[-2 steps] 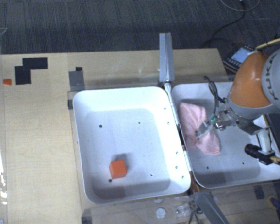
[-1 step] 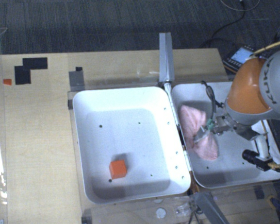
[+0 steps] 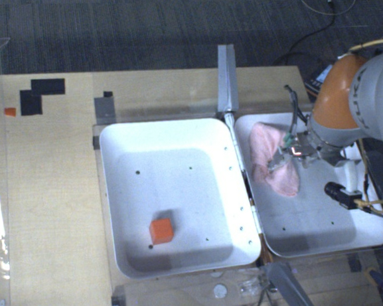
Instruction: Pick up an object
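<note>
A crumpled pink cloth (image 3: 269,155) lies in the right bin (image 3: 318,231), in its upper left part. My gripper (image 3: 286,155) reaches in from the right and sits low over the cloth's right edge, touching or nearly touching the fabric. An orange block (image 3: 162,231) rests in the left bin (image 3: 171,144), toward its lower left corner and well away from the gripper.
A metal divider post (image 3: 227,79) stands at the back between the two bins. Black patches (image 3: 40,94) and a small orange marker (image 3: 10,112) lie on the wooden bench at far left. The arm's orange band (image 3: 337,99) hangs over the right bin's back right.
</note>
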Controlling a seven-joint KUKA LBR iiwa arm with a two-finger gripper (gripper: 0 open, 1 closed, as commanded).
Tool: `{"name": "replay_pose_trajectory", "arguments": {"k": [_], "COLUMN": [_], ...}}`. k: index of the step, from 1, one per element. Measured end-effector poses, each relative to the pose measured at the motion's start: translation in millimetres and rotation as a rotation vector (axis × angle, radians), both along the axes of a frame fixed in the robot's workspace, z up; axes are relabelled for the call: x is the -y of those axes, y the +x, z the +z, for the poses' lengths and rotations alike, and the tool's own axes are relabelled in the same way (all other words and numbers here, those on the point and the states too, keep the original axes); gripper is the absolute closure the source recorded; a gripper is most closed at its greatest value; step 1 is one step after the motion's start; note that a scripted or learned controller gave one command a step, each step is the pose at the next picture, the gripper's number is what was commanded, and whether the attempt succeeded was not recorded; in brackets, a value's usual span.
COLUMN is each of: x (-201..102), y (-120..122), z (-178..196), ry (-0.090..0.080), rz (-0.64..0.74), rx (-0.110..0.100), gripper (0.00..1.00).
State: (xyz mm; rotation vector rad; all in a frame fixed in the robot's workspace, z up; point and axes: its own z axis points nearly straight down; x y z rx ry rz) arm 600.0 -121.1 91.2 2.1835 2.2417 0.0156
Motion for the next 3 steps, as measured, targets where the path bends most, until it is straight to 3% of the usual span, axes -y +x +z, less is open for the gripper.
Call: {"name": "replay_pose_trajectory", "arguments": {"k": [1,2,3], "x": [-31,-12,-18], "y": [-25,38,-10], "z": [1,0,0], "ry": [-0.001,-0.002,-0.001], "rz": [0.021,0.067,0.115], "rx": [0.003,-0.001,0.001], "gripper": [0.0,0.0,0.0]}}
